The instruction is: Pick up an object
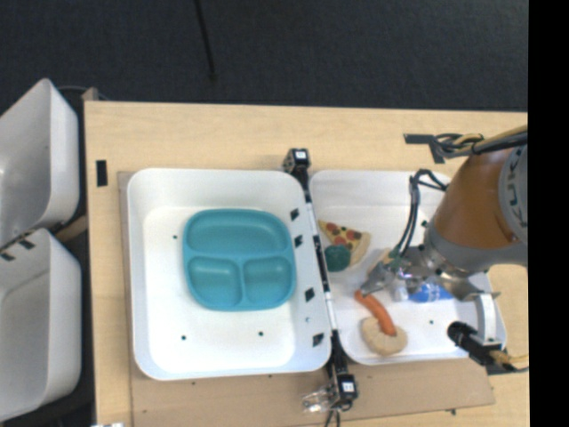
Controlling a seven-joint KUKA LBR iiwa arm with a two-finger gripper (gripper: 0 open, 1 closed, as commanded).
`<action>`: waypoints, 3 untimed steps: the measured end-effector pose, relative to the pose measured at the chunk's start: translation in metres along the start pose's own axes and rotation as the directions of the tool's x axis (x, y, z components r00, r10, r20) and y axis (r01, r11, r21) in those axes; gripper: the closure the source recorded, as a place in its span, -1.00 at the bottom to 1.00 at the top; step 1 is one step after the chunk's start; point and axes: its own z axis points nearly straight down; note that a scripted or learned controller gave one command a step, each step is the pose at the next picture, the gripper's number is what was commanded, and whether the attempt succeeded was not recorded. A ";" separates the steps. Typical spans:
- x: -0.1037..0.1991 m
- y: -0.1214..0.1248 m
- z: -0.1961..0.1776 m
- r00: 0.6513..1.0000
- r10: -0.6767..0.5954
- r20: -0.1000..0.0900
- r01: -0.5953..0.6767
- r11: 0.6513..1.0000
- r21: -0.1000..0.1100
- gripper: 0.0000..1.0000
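Two shallow white plastic bins sit side by side on the pale wooden table (204, 136), and all the action is over on the right. The left bin (156, 345) carries a teal plastic divided plate (238, 258), lying flat near its middle, well apart from everything else.

Over in the right bin (373, 189) we've got a cluster of small things. A toy pizza slice with red dots (348, 239) lies near the bin's left wall, and a small dark green rounded piece (337, 257) is touching its lower edge. Below those, an orange carrot-shaped toy (377, 312) lies at a slant, its lower end resting on a beige round cookie-like piece (382, 338) down by the front wall. A blue and clear crumpled item (425, 291) sits just right of the carrot, partly under the arm.

The grey arm with its orange band (476, 207) reaches in from the right and covers much of that bin's right half. The tool (384, 276) is low over the bin, just above the carrot's upper end and just beside the blue item. Its metal tips are blurred together here, so whether it is wide or narrow, I cannot tell, and nothing is clearly seen between them. Black cables (413, 207) loop down beside the arm.
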 end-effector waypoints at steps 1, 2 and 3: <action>-0.004 0.006 0.031 1.000 0.000 0.010 0.000 1.000 -0.025 -1.00; -0.002 0.001 0.026 1.000 0.008 0.000 -0.008 1.000 -0.006 1.00; -0.010 -0.006 -0.025 1.000 0.005 0.001 -0.005 1.000 -0.006 1.00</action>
